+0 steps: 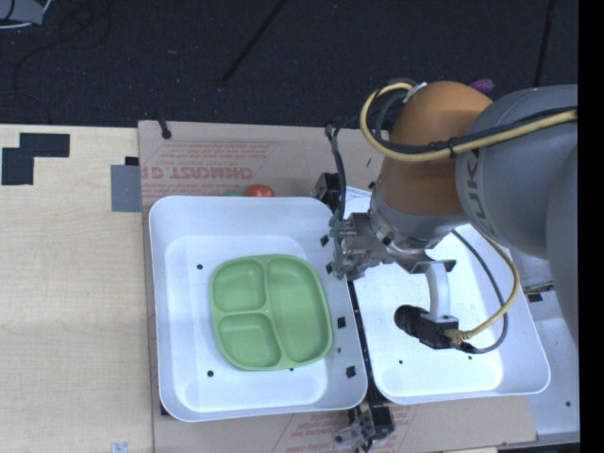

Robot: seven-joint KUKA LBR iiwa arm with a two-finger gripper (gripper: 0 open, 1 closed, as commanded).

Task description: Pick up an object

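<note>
1. A green divided plate [271, 310] with three compartments lies flat in the left white bin [179, 253], filling much of its floor toward the near right part.
2. My pincer [347, 258] hangs at the seam between the two bins, just beside the plate's far right corner; from this angle I cannot tell whether it is touching anything, and I cannot tell whether it is released or clenched, since the wrist hides its tips.
3. My arm [500, 177], grey with an orange band [434, 149], reaches in from the right and covers the far part of the right white bin [491, 376].
4. A yellow cable [500, 310] loops from my wrist down over the right bin to a small black fitting [425, 327] hanging above its floor.
5. Behind the left bin, a small red and green object [255, 192] peeks over the far rim; it is too hidden to identify.
6. Both bins sit on a brown cardboard sheet [226, 159] with reversed red lettering, laid on the pale wooden counter [66, 300], which carries a few dark square markings at its far left.
</note>
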